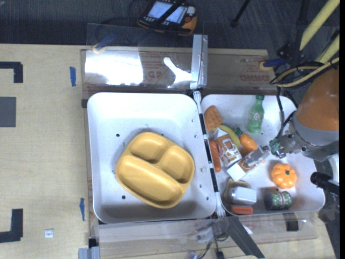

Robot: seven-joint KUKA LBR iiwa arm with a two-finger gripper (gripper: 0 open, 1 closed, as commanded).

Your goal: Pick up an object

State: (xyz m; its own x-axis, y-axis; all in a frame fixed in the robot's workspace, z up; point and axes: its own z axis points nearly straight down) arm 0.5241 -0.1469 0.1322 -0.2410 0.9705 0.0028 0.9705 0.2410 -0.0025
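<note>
My gripper (pixel 264 151) reaches into the right bin (pixel 310 201) from the right, below the arm's orange band (pixel 322 108). Its tip sits just above a small white box (pixel 237 171) and next to an orange carton (pixel 228 150). A toy pumpkin (pixel 283 175) lies just below the wrist. A carrot (pixel 248 142), a banana (pixel 230 131) and a bread piece (pixel 212 117) lie to the gripper's upper left. A green bottle (pixel 255 115) stands at the back. A dark can (pixel 277 199) lies near the front edge.
The left bin (pixel 102 117) holds a large yellow compartment tray (pixel 155 169). A white and brown item (pixel 240 194) and a red stick (pixel 242 210) lie at the right bin's front left. Cables (pixel 302 69) run behind the right bin.
</note>
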